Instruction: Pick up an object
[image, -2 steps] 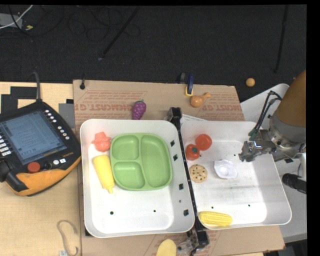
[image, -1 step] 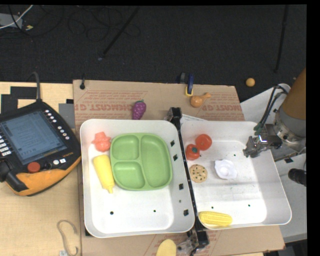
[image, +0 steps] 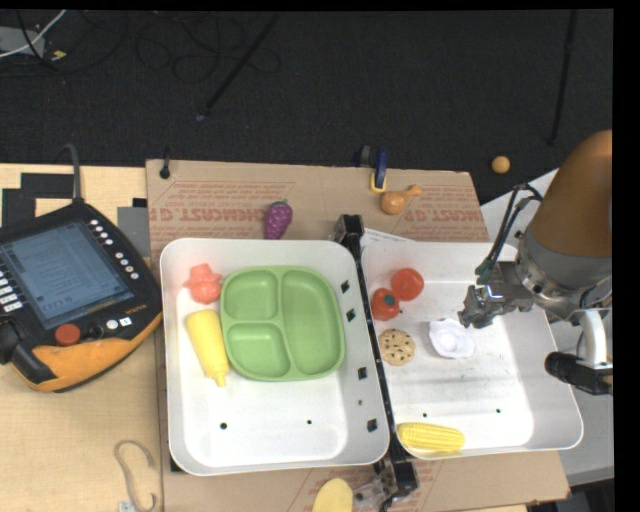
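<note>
Right bin (image: 545, 425), near to far: corn (image: 431, 437) on the front rim, cookie (image: 397, 347), a crumpled white object (image: 452, 340) just below the gripper (image: 478, 308), two tomatoes (image: 397, 292); left bin (image: 260, 440): green tray (image: 281, 324), banana (image: 208, 345), pink toy (image: 202, 284).

Even, diffuse overhead lighting, moderately bright on the desk (image: 60, 450). The two white bins (image: 260, 440) (image: 510, 420) are the brightest areas and approach overexposure, with little surface texture left. Shadows are soft and short; a faint one lies under the green plate (image: 282, 325). The dark floor (image: 300, 80) beyond the desk is underexposed, its cables barely legible. Resolution is low and fine detail soft overall. The orange band (image: 590, 190) of the arm appears blurred.
</note>
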